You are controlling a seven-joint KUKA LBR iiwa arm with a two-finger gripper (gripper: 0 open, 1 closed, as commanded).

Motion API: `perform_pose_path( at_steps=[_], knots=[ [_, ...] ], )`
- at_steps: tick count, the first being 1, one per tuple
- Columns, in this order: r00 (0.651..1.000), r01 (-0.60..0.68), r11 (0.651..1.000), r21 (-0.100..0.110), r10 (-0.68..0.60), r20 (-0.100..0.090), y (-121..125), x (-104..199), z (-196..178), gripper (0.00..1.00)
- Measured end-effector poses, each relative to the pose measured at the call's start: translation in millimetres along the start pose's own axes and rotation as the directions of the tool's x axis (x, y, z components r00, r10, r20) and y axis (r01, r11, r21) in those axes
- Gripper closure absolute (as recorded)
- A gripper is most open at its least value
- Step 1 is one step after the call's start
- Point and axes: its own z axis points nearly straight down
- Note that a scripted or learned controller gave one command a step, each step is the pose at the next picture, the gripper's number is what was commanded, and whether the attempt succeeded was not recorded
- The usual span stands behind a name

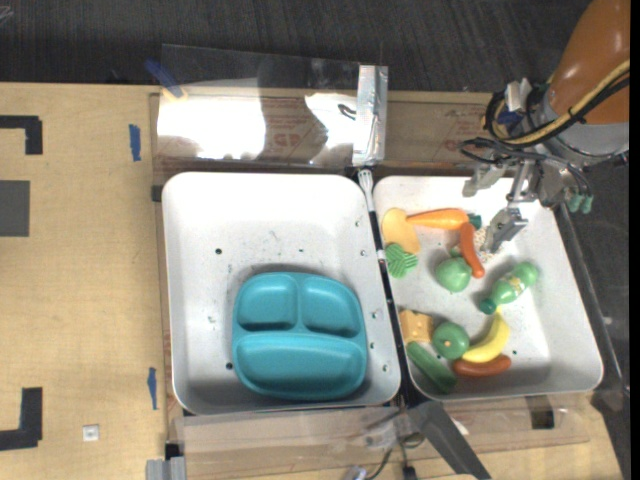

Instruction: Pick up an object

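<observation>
My tool (505, 223) hangs over the right bin (570, 298); whether it is wide or narrow I cannot tell. The toy food lies crowded below, an orange carrot (470, 251) nearest. Risk: descending among touching pieces, I may nudge them aside and close on nothing.

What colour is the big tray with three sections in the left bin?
The divided tray is teal blue, seen clearly in the camera view.
</observation>
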Motion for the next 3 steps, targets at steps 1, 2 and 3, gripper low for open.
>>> perform_pose_path(
  at_steps=[1, 2, 3],
  knots=[
    [0.982, 0.187, 0.982, 0.001, -0.187, 0.004, -20.0, -7.1, 152.6, 0.00],
    [0.997, 0.072, 0.997, -0.001, -0.072, 0.003, -12.4, 4.6, 161.0, 0.00],
    [1.000, -0.003, 1.000, 0.000, 0.003, 0.004, 5.8, 0.7, 161.0, 0.00]
  ],
)
